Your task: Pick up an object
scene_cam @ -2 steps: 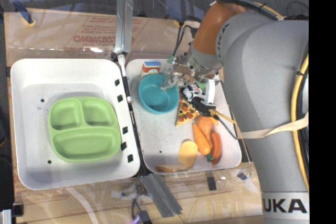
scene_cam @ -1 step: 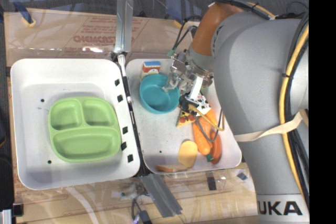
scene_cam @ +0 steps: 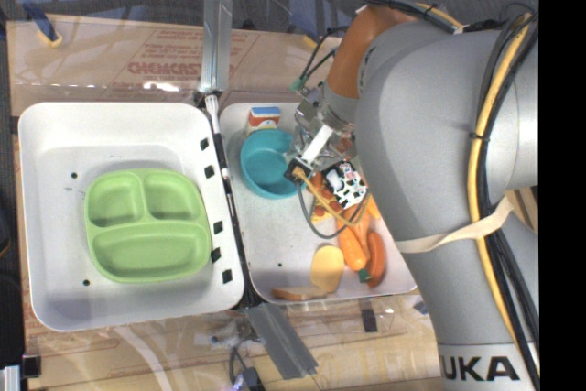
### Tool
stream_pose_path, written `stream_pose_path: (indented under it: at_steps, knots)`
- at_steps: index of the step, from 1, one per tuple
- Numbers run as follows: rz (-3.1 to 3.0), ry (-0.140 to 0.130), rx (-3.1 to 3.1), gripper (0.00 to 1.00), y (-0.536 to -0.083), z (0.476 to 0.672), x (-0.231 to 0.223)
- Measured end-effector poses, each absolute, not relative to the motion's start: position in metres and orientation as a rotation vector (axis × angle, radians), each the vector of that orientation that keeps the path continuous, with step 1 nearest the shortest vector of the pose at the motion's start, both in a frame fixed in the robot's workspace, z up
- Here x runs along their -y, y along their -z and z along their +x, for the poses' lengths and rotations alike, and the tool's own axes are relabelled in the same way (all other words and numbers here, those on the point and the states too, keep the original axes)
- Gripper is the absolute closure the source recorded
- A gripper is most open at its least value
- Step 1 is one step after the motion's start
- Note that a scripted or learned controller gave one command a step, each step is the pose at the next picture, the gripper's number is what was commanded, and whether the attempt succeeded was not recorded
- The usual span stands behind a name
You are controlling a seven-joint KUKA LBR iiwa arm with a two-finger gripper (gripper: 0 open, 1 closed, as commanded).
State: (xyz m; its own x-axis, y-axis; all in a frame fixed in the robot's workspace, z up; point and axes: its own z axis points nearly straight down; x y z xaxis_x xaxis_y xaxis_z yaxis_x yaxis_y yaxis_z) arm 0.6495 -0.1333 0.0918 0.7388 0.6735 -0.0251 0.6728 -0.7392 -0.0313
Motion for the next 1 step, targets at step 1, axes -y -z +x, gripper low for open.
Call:
stream_pose_path:
  at_steps: [1]
  knots:
    - [-3.051,-0.053,0.624,1.0,-0.0916,0.638,0.1447]
